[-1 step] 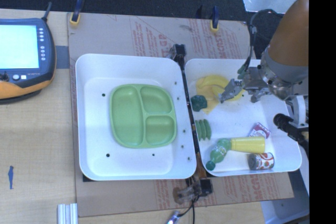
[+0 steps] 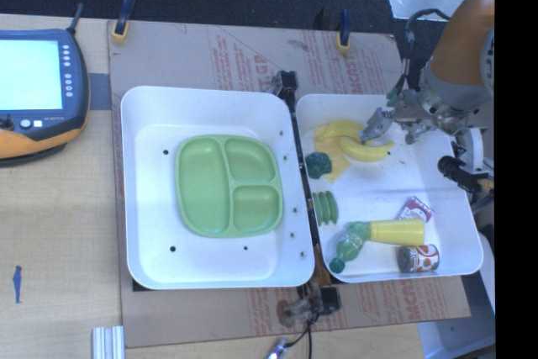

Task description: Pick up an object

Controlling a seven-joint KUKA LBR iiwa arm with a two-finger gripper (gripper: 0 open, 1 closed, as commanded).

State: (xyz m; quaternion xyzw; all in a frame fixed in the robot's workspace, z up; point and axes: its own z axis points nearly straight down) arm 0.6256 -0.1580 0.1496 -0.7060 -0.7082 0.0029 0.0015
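My gripper (image 2: 388, 129) hangs over the far part of the right bin (image 2: 458, 265), just above the yellow banana (image 2: 363, 150). Its fingers (image 2: 375, 125) stand spread apart with nothing between them. Under the banana lies a flat yellow piece (image 2: 333, 133). A dark green broccoli-like toy (image 2: 319, 164) lies to the left of the banana. Nearer the front are a ribbed green piece (image 2: 324, 207), a yellow bottle with a green end (image 2: 378, 235), a small can (image 2: 418, 259) and a red-and-white packet (image 2: 417, 208).
The left bin (image 2: 151, 256) holds a green divided plate (image 2: 229, 184). A tablet-like pendant (image 2: 38, 88) lies at the far left of the bench. Blue clamps (image 2: 345, 28) hold the board's far edge. The arm's wrist (image 2: 458, 88) and a black cable fitting (image 2: 464, 172) overhang the right bin's right side.
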